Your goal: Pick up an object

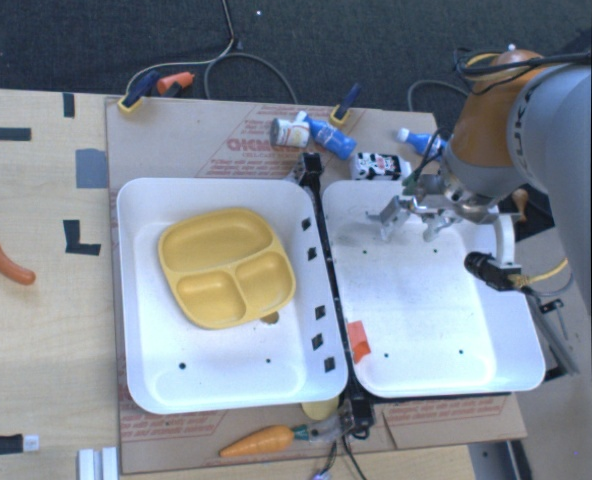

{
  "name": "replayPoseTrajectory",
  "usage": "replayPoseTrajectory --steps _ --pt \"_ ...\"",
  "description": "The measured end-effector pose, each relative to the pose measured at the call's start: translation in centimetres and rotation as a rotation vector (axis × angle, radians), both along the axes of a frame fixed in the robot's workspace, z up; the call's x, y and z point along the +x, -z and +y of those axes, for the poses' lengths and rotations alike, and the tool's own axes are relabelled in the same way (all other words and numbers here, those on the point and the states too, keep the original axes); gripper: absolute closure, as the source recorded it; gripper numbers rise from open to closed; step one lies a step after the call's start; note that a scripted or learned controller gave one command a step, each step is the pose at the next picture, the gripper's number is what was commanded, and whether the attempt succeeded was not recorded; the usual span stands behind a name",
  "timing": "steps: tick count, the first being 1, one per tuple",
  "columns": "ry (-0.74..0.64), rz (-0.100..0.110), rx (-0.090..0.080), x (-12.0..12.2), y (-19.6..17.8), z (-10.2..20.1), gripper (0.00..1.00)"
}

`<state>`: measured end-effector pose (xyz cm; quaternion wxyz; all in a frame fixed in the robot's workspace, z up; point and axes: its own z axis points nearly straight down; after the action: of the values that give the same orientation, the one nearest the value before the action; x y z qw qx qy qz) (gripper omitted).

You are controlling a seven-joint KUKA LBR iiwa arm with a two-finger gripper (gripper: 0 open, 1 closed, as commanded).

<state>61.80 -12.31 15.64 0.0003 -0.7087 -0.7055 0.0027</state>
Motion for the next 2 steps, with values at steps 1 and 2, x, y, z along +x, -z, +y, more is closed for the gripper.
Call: replayPoseTrajectory --steps 1,2 --pt "-0.007 -0.007 -0.001 -0.8 7.4 2.9 0.00" --pt "-0.007 -0.008 0.002 5.3 7.1 1.1 0.00"
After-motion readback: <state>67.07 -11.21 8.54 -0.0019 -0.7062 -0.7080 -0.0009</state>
